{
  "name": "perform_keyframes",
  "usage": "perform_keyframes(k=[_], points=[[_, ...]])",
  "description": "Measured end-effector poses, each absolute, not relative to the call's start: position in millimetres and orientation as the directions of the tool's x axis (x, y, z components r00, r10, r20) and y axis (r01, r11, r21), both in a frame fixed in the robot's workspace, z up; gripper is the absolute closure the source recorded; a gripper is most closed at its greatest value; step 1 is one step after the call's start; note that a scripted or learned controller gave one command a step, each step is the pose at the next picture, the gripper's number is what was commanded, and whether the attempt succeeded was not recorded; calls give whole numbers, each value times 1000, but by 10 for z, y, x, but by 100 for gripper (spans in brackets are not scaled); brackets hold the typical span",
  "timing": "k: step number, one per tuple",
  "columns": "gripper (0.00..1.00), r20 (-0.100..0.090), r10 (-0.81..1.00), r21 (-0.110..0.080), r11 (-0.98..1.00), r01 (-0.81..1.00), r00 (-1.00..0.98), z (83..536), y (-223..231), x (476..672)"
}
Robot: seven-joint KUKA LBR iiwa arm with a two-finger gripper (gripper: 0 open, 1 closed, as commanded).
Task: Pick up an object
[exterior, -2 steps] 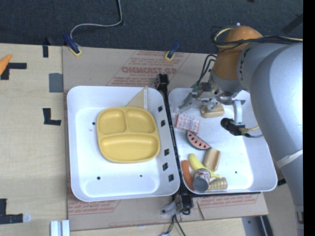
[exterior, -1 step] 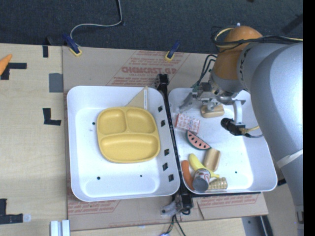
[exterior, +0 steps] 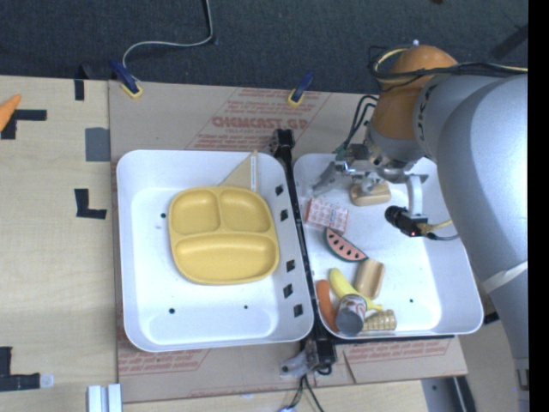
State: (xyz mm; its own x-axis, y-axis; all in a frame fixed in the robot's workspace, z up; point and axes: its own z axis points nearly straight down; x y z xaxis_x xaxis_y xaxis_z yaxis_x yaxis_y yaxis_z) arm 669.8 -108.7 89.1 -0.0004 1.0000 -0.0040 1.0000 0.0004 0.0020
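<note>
Camera view: gripper [exterior: 364, 176] low over far end of right bin [exterior: 446, 312], beside tan block [exterior: 371, 196], probably lining up a grasp. Jaw state: cannot tell, blurred. Other candidates, watermelon slice [exterior: 345, 245] and banana [exterior: 342, 282], lie nearer.

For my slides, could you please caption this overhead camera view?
KUKA arm's gripper over the right bin of toy food; yellow divided plate in the left bin.

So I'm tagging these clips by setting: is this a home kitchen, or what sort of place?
Most likely a robotics lab bench, not a kitchen: the grey arm reaches over two white bins clamped to cardboard, one holding toy food like a watermelon slice, the other a yellow divided plate.
</note>
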Motion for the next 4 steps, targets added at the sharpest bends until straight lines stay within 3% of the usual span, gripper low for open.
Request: perform_keyframes(k=[4], points=[[0,-4,1000,2,0,1000,0,890,-1088,6698]])
